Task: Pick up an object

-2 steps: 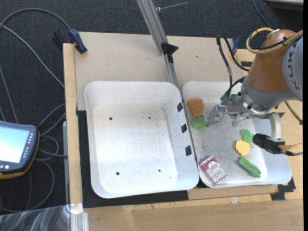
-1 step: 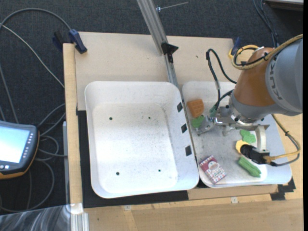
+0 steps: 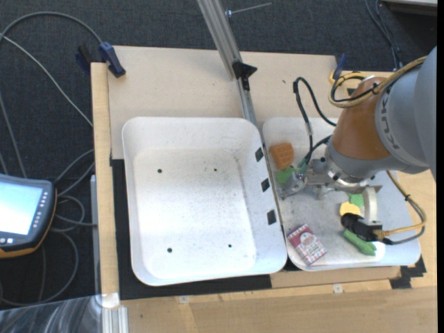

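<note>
Dark carpet is spreading around a pale wooden table (image 3: 173,82), and a black mat is showing under the near edges of two shallow white bins sitting side by side on it. On the floor at the view's left, a teach pendant (image 3: 15,215) with a lit screen is lying among grey cables. The left bin (image 3: 187,207) is taking up the middle of the table. In the right bin (image 3: 331,250), a red-and-white patterned packet (image 3: 305,243) is lying flat in the near corner, beside the wall that meets the left bin. A long dark-green object (image 3: 362,242) is resting near the front rim further right, and a lime-green piece (image 3: 354,203) is lying just behind it. Behind these, the gripper (image 3: 300,181) is hanging low over the bin floor, close to the dividing wall; whether it is spread or closed cannot be told from this angle. A small green piece (image 3: 284,175) is sitting right against its tip, though nothing is visibly being held. An orange block (image 3: 281,155) is lying just beyond that green piece. The grey arm (image 3: 409,116) with its orange band is reaching in from the right. Farther back, an aluminium pole (image 3: 215,19) is rising from the table between the bins, and blue clamps (image 3: 111,57) are gripping the far corners.
</note>
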You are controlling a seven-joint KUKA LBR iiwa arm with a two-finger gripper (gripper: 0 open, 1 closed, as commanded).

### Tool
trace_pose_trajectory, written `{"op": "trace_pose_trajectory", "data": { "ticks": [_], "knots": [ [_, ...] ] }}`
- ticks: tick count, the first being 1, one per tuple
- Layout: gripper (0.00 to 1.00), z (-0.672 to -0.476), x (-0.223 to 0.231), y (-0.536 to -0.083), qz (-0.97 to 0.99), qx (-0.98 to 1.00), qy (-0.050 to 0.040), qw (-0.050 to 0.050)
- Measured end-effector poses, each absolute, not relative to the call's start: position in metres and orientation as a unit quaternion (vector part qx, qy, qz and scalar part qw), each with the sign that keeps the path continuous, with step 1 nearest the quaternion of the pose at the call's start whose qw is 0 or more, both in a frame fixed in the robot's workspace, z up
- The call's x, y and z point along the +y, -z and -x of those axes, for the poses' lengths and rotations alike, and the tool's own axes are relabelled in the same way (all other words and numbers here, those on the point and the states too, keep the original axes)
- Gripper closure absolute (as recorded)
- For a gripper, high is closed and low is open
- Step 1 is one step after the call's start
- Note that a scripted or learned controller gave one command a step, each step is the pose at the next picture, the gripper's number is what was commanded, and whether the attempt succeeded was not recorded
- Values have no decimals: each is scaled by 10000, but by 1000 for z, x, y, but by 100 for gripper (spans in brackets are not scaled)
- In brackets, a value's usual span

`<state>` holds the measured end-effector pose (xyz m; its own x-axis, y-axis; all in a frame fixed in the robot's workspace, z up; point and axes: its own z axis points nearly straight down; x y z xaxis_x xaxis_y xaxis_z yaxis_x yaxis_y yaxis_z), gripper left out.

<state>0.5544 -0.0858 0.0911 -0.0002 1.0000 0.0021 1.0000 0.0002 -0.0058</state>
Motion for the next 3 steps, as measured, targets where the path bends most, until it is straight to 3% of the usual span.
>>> {"op": "trace_pose_trajectory", "data": {
  "ticks": [1,3],
  "knots": [
    [100,-556,-86,-103,7070,-7072,6,12],
    [100,-555,-85,-212,7064,-7078,27,-32]
  ]
}}
